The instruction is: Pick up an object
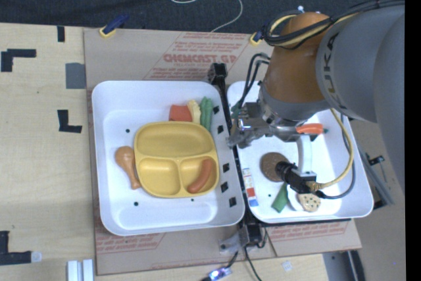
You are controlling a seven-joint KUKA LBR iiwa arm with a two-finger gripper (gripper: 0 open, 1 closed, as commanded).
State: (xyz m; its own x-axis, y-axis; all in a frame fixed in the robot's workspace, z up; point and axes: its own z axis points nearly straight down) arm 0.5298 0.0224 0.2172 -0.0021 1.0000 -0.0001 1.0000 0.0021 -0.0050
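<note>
My gripper (242, 132) hangs low over the left edge of the right bin (358, 207), close to the divider between the two bins. A brown round cookie (272, 165) lies just below it on the bin floor. Further toward the front lie a green piece (281, 198) and a pale dotted cracker (308, 202). An orange carrot-like piece (310, 130) peeks out beside the wrist. In the left bin (105, 141), a yellow divided plate (172, 154) holds a sausage (202, 176).
Beside the plate lie a brown drumstick (126, 164), a red piece (179, 113), a yellow corn piece (194, 110) and a green piece (206, 112). A small printed packet (248, 182) lies by the right bin's left wall. The arm's body covers that bin's rear half.
</note>
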